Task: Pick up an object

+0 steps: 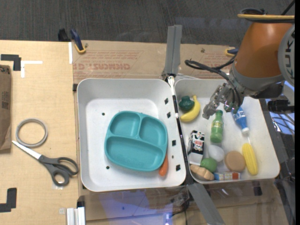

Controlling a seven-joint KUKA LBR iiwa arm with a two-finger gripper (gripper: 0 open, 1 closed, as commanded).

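The left bin holds a teal divided plate at its centre, with an orange carrot-like piece touching the plate's lower right edge. The right bin is crowded: a banana with a dark green item on it at the upper left, a green bottle in the middle, a blue and white tube to its right, a small black-and-white carton, a corn cob and a tan round piece lower right. The pincer hangs in the bin's upper part, just above the green bottle's cap; whether it is released or clenched cannot be told. Scissors and a tape roll lie on the table at the left.
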